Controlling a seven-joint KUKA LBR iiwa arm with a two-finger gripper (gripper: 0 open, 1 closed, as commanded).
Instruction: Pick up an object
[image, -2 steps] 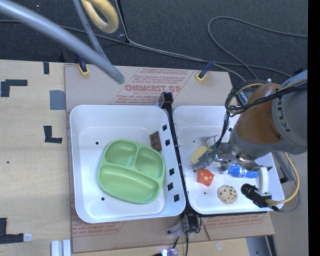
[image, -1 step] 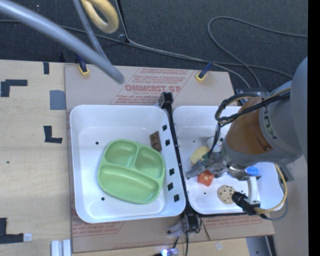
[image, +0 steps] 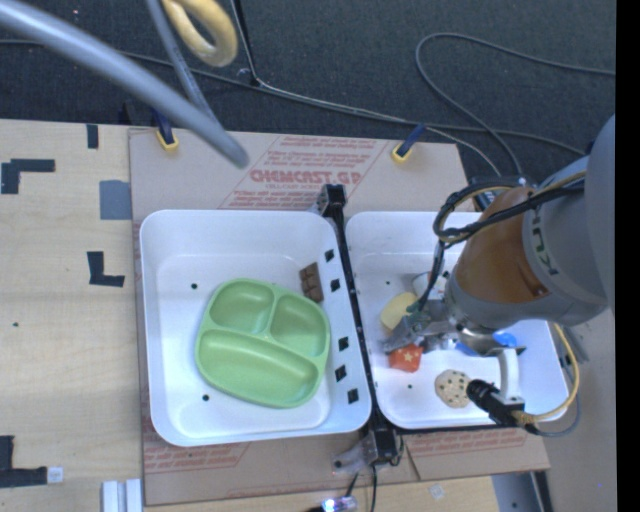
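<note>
Camera view has the pincer (image: 418, 322) low in the right bin (image: 385, 232), over the yellow piece (image: 397, 309) and red piece (image: 405, 358); I cannot tell its state. I'd centre on one piece, away from the cookie (image: 452, 387).

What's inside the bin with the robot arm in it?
In the right bin: a yellow thing, a red thing, a speckled cookie. The arm covers the rest.
</note>
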